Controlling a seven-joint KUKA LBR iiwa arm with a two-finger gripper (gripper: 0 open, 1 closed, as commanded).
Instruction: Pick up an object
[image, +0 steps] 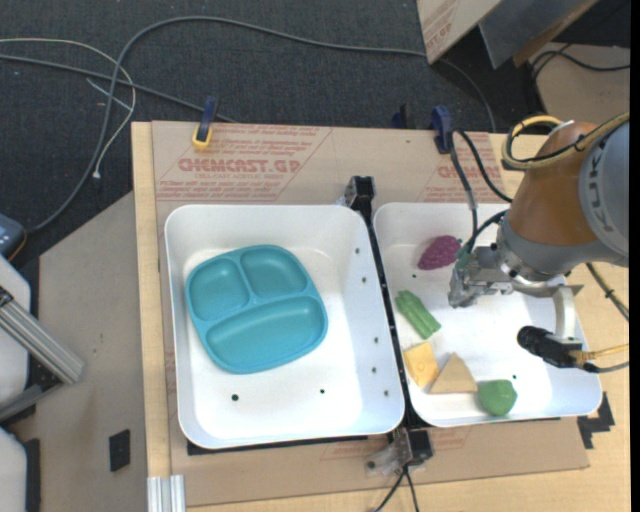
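My gripper (462, 292) hangs over the middle of the right bin (560, 395), pointing down at bare white floor. A purple grape bunch (438, 252) lies just up and left of it. A green pickle-shaped piece (417, 313) lies to its left. Toward the front of the bin sit a yellow cheese block (421, 363), a tan wedge (455, 377) and a green round piece (497, 397). I see nothing between the fingers.
The left bin (190, 250) holds a teal divided plate (257, 306). A black divider clamp (359, 190) sits between the bins at the back. The bulky grey and orange arm (560, 205) covers the right bin's back right. Cables run along the right edge.
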